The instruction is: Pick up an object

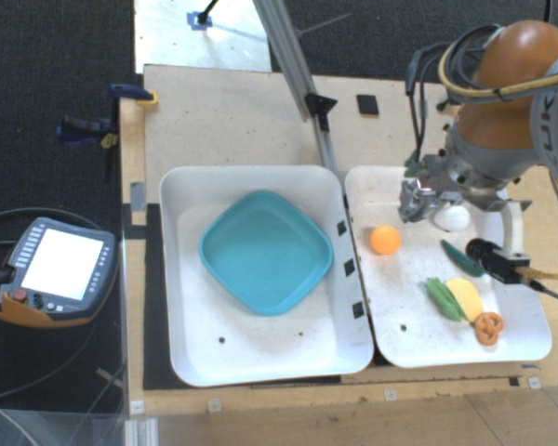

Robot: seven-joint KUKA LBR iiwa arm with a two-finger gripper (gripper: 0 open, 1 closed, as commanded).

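- The gripper [417, 203] hangs low over the upper part of the right bin [372, 189], at about 12 o'clock of that bin's floor. Whether it is released or clenched, I cannot tell; the wrist hides it from above.
- Nothing is seen grasped, so the pick looks not yet made.
- The nearest candidates are a white egg-shaped object [452, 217], just beside the gripper at its 3 o'clock, and an orange ball [385, 241] near it at its 7 o'clock.
- Farther off, toward 4 to 5 o'clock of the gripper, lie a dark green piece [462, 257], a green pod [441, 297] touching a yellow piece [465, 297], and an orange pretzel-like thing [488, 327].
- The left bin [181, 193] holds a teal plate [266, 264], well apart from the arm.
- To do this well, I judge the claw should centre over one object and descend straight; both round things may roll away if struck off-centre.
- The white one sits partly under the wrist, so the ball seems the cleaner target, standing alone on bare floor.
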